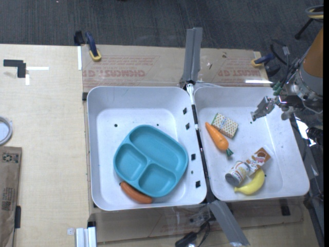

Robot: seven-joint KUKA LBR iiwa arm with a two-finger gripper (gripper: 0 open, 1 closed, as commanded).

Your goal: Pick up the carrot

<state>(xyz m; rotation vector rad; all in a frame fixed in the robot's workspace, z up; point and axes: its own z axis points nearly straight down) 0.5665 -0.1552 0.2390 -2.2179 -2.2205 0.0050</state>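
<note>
- The carrot (217,137) lies in the right bin (288,189), close to that bin's left wall, tilted with its pointed orange end toward the upper left and its small green stub toward the lower right.
- A patterned packet (225,124) sits just beside the carrot, at its upper right, touching or nearly touching it.
- Lower in the same bin a can (237,173) lies on its side, with a brown wrapper (259,157) just above it and a banana (251,183) curled against it below.
- The gripper (264,110) hangs over the upper right part of the right bin, well apart from the carrot; nothing shows between its fingers, and how far they are spread cannot be told.
- The arm (311,71) enters from the right edge, an orange band showing above the wrist.
- The left bin (97,138) holds a blue divided plate (150,160); an orange sausage-shaped item (135,193) pokes out from under the plate's lower edge.
- Both bins sit on a brown cardboard sheet (128,66) on the pale worktop (41,138).
- A tape roll (4,131) lies at the worktop's left edge.
</note>
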